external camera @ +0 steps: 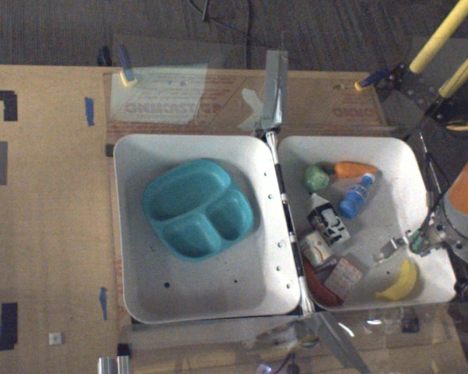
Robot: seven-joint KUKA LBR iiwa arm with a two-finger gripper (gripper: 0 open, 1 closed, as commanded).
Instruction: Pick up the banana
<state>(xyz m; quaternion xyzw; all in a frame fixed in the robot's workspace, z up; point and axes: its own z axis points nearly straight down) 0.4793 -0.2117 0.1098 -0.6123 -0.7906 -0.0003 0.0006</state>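
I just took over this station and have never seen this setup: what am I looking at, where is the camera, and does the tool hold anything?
One camera looks down at a slant on two white bins. The left bin holds a teal divided plate. The right bin holds a banana, a blue bottle, a green fruit, a carrot, a black-and-white carton and some small packages. The robot arm reaches in from the right; its tool sits just above the banana, with nothing visibly held.
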